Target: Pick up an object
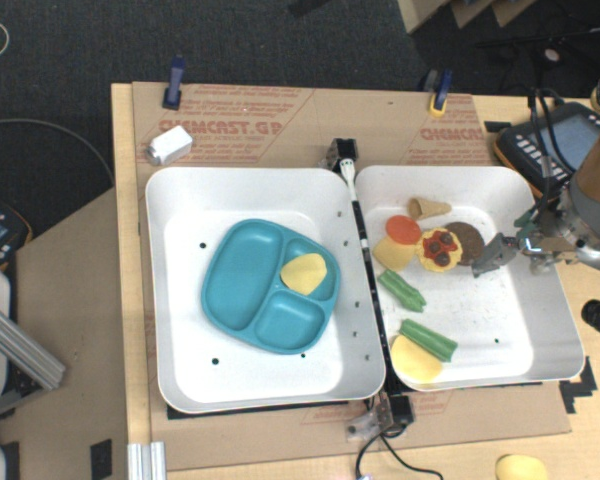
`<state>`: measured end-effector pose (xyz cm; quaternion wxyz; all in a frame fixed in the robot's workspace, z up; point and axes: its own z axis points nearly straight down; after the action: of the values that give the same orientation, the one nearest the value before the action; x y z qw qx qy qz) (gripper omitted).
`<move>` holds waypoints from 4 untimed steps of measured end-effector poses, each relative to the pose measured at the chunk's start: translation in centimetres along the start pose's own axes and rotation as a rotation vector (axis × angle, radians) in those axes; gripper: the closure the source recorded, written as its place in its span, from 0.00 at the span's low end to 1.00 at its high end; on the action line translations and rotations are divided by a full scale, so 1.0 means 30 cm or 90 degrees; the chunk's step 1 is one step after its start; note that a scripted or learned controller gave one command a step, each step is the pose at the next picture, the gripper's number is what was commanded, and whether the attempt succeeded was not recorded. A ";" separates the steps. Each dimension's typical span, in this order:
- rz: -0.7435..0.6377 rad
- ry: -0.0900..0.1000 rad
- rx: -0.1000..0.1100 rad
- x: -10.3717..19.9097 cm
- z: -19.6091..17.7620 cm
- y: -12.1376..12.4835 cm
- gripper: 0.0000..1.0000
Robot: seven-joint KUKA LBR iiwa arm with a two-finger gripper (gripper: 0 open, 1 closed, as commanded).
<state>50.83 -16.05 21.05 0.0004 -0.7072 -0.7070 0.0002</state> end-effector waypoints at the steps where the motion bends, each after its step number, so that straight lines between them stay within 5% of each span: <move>1: 0.000 -0.001 -0.002 0.000 -0.035 0.002 1.00; 2: 0.001 -0.003 -0.003 -0.167 0.069 0.116 1.00; 3: 0.003 0.000 0.000 -0.216 -0.096 -0.106 1.00; 4: -0.005 -0.001 -0.008 -0.007 -0.379 -0.036 1.00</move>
<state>49.77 -16.25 32.41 -0.0047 -0.7042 -0.7100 -0.0032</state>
